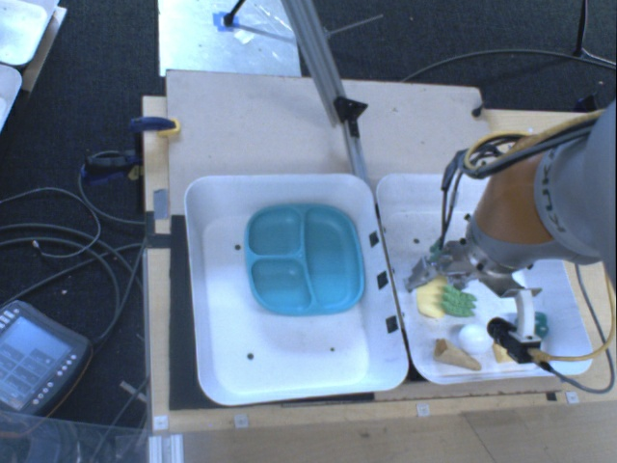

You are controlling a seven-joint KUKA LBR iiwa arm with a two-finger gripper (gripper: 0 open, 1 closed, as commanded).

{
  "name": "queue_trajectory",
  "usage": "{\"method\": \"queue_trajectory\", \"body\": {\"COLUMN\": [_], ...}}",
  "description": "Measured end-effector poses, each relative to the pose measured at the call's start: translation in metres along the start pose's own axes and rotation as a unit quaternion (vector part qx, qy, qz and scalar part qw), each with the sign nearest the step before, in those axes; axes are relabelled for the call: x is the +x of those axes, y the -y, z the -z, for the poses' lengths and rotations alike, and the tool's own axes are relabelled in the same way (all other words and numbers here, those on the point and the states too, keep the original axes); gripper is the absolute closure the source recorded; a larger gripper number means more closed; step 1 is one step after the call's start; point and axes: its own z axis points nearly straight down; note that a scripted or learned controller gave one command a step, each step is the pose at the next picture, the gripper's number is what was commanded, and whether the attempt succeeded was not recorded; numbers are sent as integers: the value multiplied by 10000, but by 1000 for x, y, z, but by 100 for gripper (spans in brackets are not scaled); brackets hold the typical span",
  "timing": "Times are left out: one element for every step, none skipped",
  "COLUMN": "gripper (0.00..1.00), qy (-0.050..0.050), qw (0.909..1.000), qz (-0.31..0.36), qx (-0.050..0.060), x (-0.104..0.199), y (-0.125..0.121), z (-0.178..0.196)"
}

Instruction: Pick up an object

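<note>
No readable writing anywhere you look. Left bin [217, 355]: a teal plastic divided plate [305, 258], three compartments, rounded corners, lying flat. Right bin [405, 201]: the arm's tool [436, 270] sits low over a yellow piece [428, 302] just beside a green ridged piece [459, 303]; you cannot tell whether it is released or clenched. Near them lie a white egg-shaped object [472, 337] and a tan cone [455, 354]. Both bins are smooth white plastic on the pale counter [260, 123].
</note>
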Motion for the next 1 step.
{"method": "queue_trajectory", "body": {"gripper": [100], "qy": [0], "qw": [10000], "qz": [-2], "qx": [-28], "x": [0], "y": [-2], "z": [13]}}
